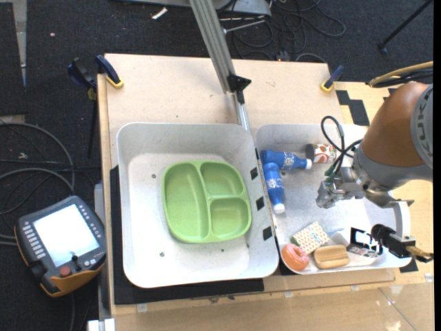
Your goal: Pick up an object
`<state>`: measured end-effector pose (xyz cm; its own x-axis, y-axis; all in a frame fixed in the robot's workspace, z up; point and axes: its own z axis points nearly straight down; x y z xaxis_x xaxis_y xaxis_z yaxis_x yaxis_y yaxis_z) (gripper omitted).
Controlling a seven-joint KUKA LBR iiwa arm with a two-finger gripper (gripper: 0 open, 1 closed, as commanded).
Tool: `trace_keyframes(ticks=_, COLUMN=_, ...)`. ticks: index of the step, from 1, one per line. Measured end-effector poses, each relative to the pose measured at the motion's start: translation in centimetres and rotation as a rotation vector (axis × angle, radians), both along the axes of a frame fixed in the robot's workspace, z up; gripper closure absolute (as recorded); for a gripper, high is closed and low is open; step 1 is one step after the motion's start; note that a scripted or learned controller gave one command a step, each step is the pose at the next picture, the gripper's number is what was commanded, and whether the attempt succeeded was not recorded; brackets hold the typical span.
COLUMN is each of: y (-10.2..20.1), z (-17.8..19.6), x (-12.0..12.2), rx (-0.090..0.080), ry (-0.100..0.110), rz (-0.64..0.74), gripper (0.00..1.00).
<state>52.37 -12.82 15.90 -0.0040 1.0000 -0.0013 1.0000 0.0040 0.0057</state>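
Nearest, off the tabletop's left front corner, a grey and orange teach pendant [60,243] lies on the dark floor; on the tabletop [172,88] two white bins sit side by side, their walls touching. At the front edge of the right bin [289,131] three things cluster: a pink doughnut [296,256], a tan bread roll [331,256] just beside it, and a patterned square [311,236] just behind the two. The left bin [138,185] holds a green divided plate [207,201], lying flat near its middle.

Further back, the pincer [329,197] hangs over the middle of the right bin, behind the front cluster and to the right of the bottles; whether it is spread or pressed together cannot be told from this angle. The grey arm [393,143] with its orange band reaches in from the right.

On the bin's left side a blue bottle [275,185] lies along the wall, white cap toward the front; a second blue bottle [286,161] lies crosswise behind it, cap pointing right, the two touching at their bases. Just right of that cap lies what looks like a small orange and white can [325,152], though it is too small to be sure.

Farthest, yellow-tipped clamps [110,74] grip the tabletop's back corners; a metal pole [213,33] slants up from behind the bins.
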Motion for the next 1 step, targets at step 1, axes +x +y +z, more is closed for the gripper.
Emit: trace_keyframes(ticks=1, y=0.00, z=4.68, x=0.17, rx=0.000, ry=0.000, rz=0.000, gripper=1.00)
